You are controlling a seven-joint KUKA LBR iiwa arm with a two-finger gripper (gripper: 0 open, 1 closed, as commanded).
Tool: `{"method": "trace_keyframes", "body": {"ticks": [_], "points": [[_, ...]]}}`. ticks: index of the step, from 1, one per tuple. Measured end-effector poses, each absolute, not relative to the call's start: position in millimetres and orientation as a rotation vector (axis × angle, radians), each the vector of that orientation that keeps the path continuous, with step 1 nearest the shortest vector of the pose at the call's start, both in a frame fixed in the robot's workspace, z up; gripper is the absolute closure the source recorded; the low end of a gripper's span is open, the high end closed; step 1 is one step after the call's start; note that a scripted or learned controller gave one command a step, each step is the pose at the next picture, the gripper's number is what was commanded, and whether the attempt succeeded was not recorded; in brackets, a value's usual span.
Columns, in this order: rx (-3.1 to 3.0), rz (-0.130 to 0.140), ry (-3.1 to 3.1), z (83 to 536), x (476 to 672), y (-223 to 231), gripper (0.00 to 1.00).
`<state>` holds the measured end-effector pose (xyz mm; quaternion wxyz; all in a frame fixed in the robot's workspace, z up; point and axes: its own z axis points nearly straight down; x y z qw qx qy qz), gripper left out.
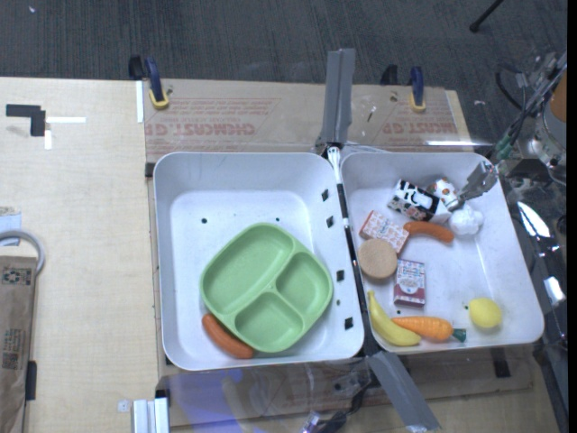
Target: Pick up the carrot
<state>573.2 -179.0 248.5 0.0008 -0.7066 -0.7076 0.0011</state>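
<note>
Nearest lay the carrot [424, 327], along the near wall of the right bin [518, 269]. Its long axis ran roughly 9 to 3 o'clock, green top toward 3, with the banana [389, 325] touching its 9 o'clock end. The gripper [476, 184] hung near the bin's far side, beside the white ball [466, 221]. Its grip state could not be told. From it, the carrot lay toward 7 o'clock, well apart.

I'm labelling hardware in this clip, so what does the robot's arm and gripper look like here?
At the right edge, the gripper is slim, grey and metallic. Behind it is a pale grey, blurred arm with a bit of orange and thin dark cables.
</note>
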Motion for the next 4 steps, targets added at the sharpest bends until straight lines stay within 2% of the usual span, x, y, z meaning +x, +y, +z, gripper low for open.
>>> {"method": "trace_keyframes", "body": {"ticks": [1, 2, 3, 4], "points": [[-2.094, 0.003, -2.337, 140.1, 509.6, -147.1, 0.0], [-1.893, 0.001, -2.508, 91.4, 555.2, -190.7, 0.0], [-1.639, 0.006, -2.672, 90.2, 618.1, -176.8, 0.0], [-1.644, 0.003, -2.674, 100.2, 619.0, -177.7, 1.0]]}}
